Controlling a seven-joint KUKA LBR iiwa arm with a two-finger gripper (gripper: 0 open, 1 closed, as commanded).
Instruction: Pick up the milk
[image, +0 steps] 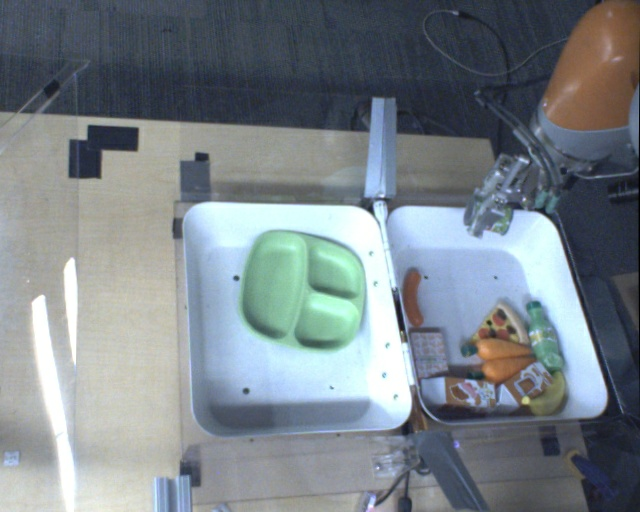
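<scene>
A small white carton with red print, which looks like the milk (533, 379), lies in the near right corner of the right bin (470, 275), wedged among other toy food. My gripper (489, 219) hangs over that bin's far edge, well away from the carton. Its fingers are open and nothing is between them.
Around the carton lie two carrots (503, 350), a banana (551, 398), a green bottle (544, 335), a pizza slice (500, 322), a grey box (428, 350) and a brown-and-white pack (470, 394). A sausage (411, 291) lies by the bin's left wall. A green divided plate (303, 288) sits in the left bin (215, 330).
</scene>
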